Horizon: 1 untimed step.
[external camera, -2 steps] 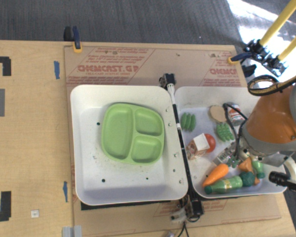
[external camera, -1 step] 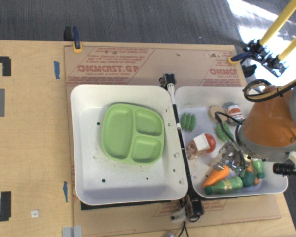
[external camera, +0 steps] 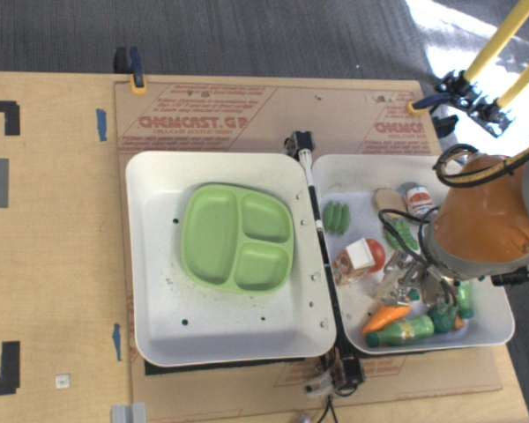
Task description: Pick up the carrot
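A: Carrot (external camera: 387, 315) position?
B: Just below and left of the gripper (external camera: 412, 280), beside the green bottle (external camera: 412, 329) in the right bin (external camera: 498, 324).
A: Jaws?
B: Cannot tell how wide; nothing visibly held.

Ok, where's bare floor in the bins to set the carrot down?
Left bin: bare white floor rings the green divided plate, widest along the near edge and left wall. Right bin: a bare strip at its far-left corner, behind the green ridged piece. It is crowded around the carrot, the green bottle and the gripper.
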Tool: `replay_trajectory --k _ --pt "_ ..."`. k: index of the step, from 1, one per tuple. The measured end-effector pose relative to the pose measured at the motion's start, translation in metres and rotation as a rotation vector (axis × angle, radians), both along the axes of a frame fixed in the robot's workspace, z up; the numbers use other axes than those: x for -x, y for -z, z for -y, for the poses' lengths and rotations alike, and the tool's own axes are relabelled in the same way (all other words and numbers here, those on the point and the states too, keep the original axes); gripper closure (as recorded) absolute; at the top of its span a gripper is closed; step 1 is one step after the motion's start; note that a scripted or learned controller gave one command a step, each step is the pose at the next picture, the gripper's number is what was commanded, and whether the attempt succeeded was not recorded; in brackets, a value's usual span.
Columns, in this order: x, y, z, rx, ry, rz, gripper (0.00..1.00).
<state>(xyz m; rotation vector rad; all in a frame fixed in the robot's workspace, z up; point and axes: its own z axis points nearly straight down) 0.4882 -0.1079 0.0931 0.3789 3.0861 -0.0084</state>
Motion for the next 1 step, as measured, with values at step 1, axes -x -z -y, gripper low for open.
replay_trajectory --k 1 --pt "-0.0006 -0.0003 -0.0095 0.009 -0.293 -0.001 0.0"
